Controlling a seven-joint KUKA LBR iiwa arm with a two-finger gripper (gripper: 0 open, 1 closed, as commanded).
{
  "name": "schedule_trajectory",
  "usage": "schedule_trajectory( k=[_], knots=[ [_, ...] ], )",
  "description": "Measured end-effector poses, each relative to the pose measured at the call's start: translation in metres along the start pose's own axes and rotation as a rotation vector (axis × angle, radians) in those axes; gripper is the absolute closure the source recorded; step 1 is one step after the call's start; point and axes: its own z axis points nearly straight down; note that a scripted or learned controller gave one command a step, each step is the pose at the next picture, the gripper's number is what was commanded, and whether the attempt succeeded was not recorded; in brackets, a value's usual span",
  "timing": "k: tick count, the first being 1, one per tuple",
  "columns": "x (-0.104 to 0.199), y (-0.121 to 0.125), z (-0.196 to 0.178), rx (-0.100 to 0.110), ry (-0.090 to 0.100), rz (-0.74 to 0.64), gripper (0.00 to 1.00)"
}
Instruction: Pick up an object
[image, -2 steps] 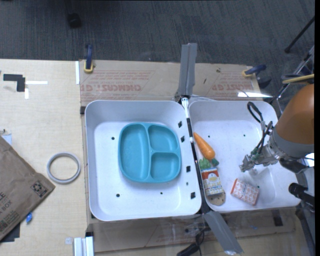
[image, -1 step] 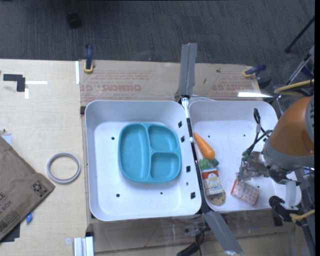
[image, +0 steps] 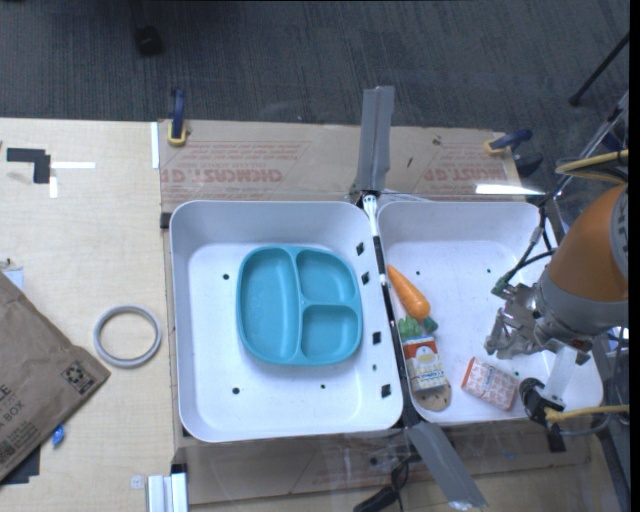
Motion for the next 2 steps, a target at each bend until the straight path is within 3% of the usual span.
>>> schedule_trajectory(
  k=[1,2],
  knots=[
    [0.0187,0.0023,0.0398,0.003,-0.001,0.388,0.0],
    [0.0179,0.0014,0.0345,0.011,-0.006,0.385,1.0]
  ],
)
